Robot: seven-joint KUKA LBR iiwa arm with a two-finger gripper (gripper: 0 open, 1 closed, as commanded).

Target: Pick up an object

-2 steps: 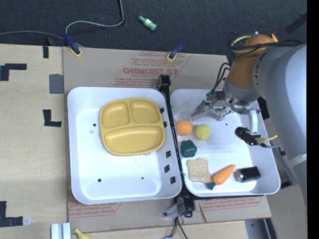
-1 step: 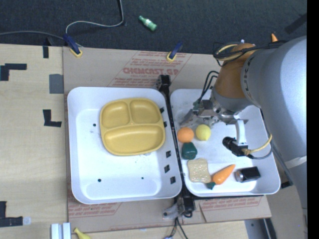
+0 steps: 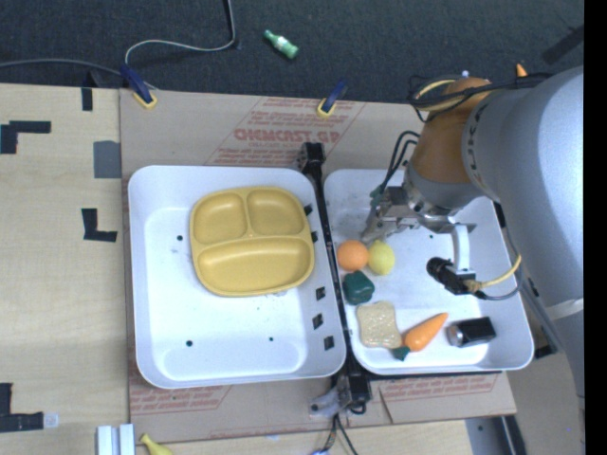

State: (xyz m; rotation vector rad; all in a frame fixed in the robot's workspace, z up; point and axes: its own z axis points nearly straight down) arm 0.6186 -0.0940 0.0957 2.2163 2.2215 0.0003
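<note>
In the right bin [image 3: 512,344] lie an orange ball [image 3: 352,255], a yellow lemon [image 3: 381,258], a dark green piece [image 3: 358,288], a slice of toast [image 3: 379,324], a toy carrot [image 3: 423,332] and a small black block [image 3: 471,331]. My gripper [image 3: 379,221] reaches down into this bin just above the lemon and the orange ball. Its fingers are dark and small against the bin floor, and nothing is visibly held between them.
The left bin [image 3: 161,330] holds a yellow divided plate [image 3: 252,238]. A black divider strip [image 3: 322,254] runs between the bins. The grey arm [image 3: 531,150] covers the right bin's far right side. A small green object [image 3: 281,44] lies on the dark floor beyond the bench.
</note>
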